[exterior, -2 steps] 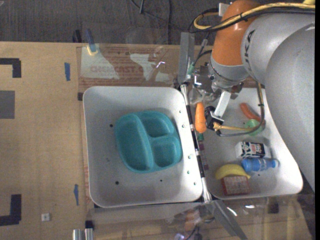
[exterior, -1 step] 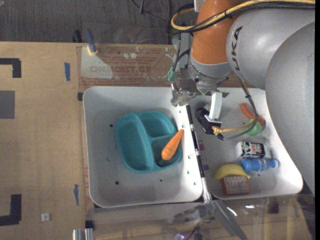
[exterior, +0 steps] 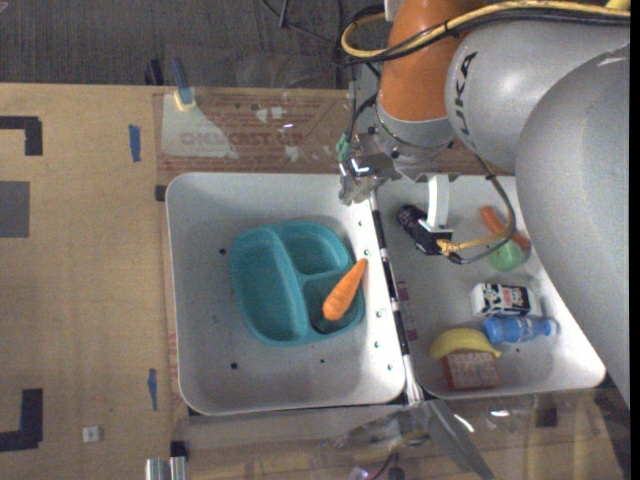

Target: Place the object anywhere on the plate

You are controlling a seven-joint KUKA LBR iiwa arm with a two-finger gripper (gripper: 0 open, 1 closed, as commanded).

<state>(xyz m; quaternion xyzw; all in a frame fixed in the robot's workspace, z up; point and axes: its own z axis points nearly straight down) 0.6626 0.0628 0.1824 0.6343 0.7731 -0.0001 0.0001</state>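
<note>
Teal plastic marks the plate [exterior: 265, 278], a shallow dish split into one large compartment and two smaller ones. It lies in the left white bin [exterior: 200, 298].

The orange carrot [exterior: 344, 290] is on the plate, in the smaller compartment at the plate's lower right as the camera sees it. It lies at a slant: its thick end rests inside that compartment, and its thin tip points up and to the right, reaching over the plate's right rim.

The gripper [exterior: 352, 183] hangs past the plate's upper right corner, apart from both plate and carrot, about over the wall where the two bins meet. Whether it is parted or closed cannot be told from this view. The grey arm [exterior: 520, 78], with its orange band [exterior: 430, 28], runs off to the right of the plate.

The right white bin [exterior: 440, 303] sits just beside the plate's bin, and everything in it is well apart from the plate:
- A yellow banana [exterior: 462, 343] is the nearest item to the plate's lower right.
- A reddish-brown box [exterior: 470, 370] touches the banana on the side away from the plate's top.
- A blue bottle [exterior: 518, 328] lies farther right.
- A small black-and-white carton [exterior: 500, 297] lies farther right as well.
- A green object [exterior: 508, 256] sits farther right too, too small to name.
</note>
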